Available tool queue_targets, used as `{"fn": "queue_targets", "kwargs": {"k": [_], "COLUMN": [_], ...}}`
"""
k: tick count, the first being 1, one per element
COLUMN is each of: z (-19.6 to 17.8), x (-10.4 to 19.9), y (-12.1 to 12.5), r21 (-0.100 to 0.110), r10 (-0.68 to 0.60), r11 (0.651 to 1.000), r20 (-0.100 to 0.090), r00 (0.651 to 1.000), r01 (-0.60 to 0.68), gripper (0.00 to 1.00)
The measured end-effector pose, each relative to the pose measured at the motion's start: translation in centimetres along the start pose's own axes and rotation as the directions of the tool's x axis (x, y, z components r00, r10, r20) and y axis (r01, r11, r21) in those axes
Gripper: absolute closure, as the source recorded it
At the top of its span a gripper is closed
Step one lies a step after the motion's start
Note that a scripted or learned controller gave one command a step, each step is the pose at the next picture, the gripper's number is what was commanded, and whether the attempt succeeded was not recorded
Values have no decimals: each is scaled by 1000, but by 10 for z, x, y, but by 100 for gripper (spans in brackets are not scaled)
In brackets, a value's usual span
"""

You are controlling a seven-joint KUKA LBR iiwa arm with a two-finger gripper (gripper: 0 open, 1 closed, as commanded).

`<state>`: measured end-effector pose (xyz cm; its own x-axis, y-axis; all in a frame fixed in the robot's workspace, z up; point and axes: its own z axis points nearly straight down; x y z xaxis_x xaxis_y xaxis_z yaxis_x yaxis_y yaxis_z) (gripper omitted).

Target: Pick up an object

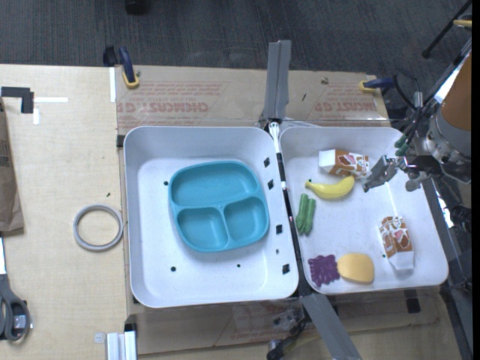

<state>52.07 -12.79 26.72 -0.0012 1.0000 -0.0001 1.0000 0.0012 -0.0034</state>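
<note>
Colours in the Two Bins

Both bins [142, 223] were white. The divided tray [219, 206] was turquoise; the banana [331, 188] yellow, the bean pods [305, 214] green, the grapes [323, 269] purple. Two cartons [396, 240] showed orange and white print

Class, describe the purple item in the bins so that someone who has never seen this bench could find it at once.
Start at the right bin, the one holding the loose toy food. Go to its near edge, at the corner closest to the left bin. There lies the bunch of purple grapes, right beside a yellow-orange piece; it is the bin's one purple thing.
</note>
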Motion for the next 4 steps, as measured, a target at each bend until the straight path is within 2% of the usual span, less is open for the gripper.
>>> {"fn": "queue_targets", "kwargs": {"k": [1,2,3,4], "z": [121,160,177,168], "x": [2,-13,18,17], "y": [0,-14,16,16], "r21": [2,0,1,4], "r10": [467,583,519,522], "r11": [884,812,855,853], "r20": [0,-1,0,1], "r00": [884,812,855,853], "r01": [-467,-583,-519,-522], "gripper": [0,0,0,100]}}
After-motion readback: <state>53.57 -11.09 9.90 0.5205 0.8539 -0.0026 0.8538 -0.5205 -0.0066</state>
